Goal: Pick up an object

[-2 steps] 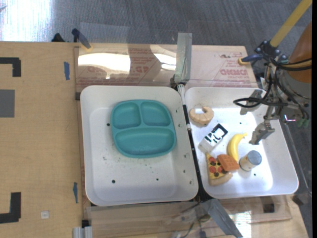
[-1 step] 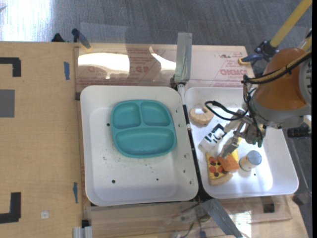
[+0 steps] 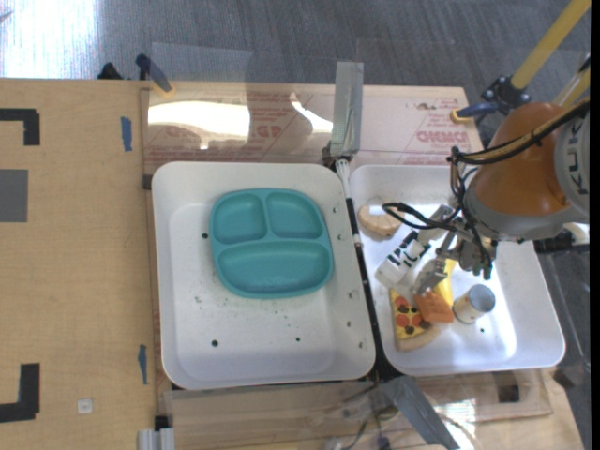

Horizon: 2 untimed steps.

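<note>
Big picture first: two white bins side by side, the left bin (image 3: 178,345) at center frame carrying a teal divided plate (image 3: 272,242). The right bin (image 3: 525,336) sits at lower right, and the arm (image 3: 525,172), orange band showing, reaches in from the right edge. Down at the gripper (image 3: 427,275), the fingers hang right over the toy pile and cannot be told apart or together. Under them: a pizza slice (image 3: 410,324), an orange piece (image 3: 436,307), a grey cup (image 3: 473,303) just right. A bread slice (image 3: 378,221) lies upper left in that bin.
</note>
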### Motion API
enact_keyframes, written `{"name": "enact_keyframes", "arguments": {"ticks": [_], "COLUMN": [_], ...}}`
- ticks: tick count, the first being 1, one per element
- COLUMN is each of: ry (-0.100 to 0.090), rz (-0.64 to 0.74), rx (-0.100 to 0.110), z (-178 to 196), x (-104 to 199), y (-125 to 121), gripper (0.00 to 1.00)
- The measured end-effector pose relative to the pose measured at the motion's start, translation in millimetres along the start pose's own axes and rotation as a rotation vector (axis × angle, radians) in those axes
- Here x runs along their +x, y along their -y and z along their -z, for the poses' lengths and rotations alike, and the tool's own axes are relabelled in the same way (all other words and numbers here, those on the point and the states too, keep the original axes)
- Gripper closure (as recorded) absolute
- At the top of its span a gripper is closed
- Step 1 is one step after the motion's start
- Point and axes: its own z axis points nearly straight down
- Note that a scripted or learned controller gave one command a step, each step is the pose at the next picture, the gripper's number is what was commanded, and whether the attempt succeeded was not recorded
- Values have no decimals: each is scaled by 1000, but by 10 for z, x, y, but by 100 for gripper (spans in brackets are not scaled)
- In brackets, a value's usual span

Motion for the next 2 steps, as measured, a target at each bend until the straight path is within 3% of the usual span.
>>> {"name": "enact_keyframes", "arguments": {"ticks": [1,2], "ry": [16,-33], "rz": [1,-217], "rx": [-2,5], "z": [142,727], "x": [-51,-82], "y": [-18,-869], "gripper": [100,100]}}
